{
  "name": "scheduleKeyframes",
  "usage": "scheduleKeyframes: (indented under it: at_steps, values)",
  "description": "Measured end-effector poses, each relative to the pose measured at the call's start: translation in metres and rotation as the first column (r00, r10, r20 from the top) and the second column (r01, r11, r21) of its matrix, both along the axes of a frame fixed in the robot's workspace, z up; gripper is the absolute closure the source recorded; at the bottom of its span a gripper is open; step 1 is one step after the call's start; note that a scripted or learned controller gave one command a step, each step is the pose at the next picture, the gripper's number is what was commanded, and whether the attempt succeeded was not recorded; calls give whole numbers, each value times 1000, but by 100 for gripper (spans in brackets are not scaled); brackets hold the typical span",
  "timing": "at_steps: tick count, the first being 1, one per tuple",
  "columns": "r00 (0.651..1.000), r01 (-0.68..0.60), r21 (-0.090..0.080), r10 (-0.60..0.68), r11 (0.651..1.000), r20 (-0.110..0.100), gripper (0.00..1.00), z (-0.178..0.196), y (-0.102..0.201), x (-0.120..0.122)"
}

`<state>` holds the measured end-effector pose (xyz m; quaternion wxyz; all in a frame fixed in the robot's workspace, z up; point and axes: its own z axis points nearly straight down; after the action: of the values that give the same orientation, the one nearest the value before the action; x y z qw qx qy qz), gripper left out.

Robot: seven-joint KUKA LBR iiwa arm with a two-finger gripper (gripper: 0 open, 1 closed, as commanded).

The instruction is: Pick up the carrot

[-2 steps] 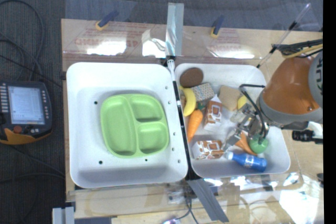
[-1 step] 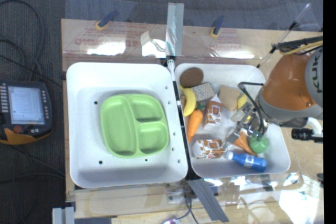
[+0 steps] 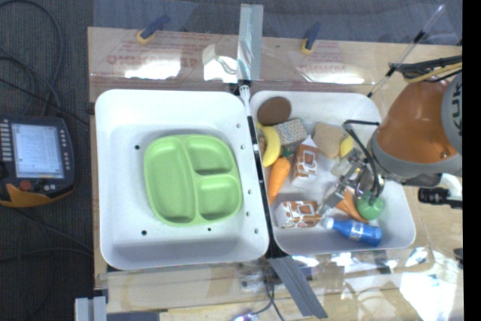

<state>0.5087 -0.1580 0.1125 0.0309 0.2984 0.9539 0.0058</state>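
camera view: the carrot (image 3: 277, 177) lies in the right bin (image 3: 402, 233), close to that bin's left wall, its thick end pointing down and left, just beside the banana (image 3: 268, 144) and below the brown round item (image 3: 274, 110). the jaws (image 3: 355, 186) hang over the right part of the same bin, apart from the carrot, with a small printed packet (image 3: 304, 162) lying between the two. whether the jaws are spread or pressed together cannot be told here; nothing can be made out between them. just under the jaws sit a small orange piece with a green end (image 3: 361, 207) and a blue bottle (image 3: 355, 230). another printed packet (image 3: 299, 213) lies below the carrot. the left bin (image 3: 120, 116) holds a green divided tray (image 3: 192, 178). both bins rest on the worktop (image 3: 173, 49). a handheld control pendant (image 3: 34, 158) lies on the floor at the left.
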Motion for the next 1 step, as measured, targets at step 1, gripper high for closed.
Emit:
scheduleKeyframes:
  at_steps: [1]
  values:
    - [1000,19,2,-19,1000,-11,0,0,-1,4]
